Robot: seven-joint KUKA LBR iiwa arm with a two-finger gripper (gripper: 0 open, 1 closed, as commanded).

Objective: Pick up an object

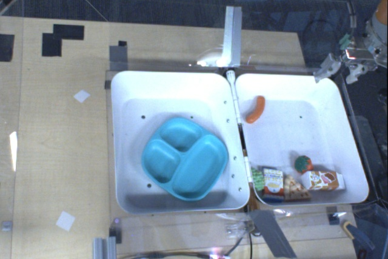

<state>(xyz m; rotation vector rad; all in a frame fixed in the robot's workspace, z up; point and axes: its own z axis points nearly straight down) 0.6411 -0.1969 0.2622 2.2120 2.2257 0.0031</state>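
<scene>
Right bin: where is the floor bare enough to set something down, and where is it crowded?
In the right bin, the middle is bare, from the orange sausage at the upper left down to the green-and-red ball. The upper right corner is bare too. The near edge is crowded with the small cartons and the red-and-white packet.

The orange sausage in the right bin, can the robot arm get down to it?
Probably yes. The orange sausage lies alone on the bare floor of the right bin, apart from the small boxes at the near edge. The end effector sits near the bin's far right corner.
</scene>
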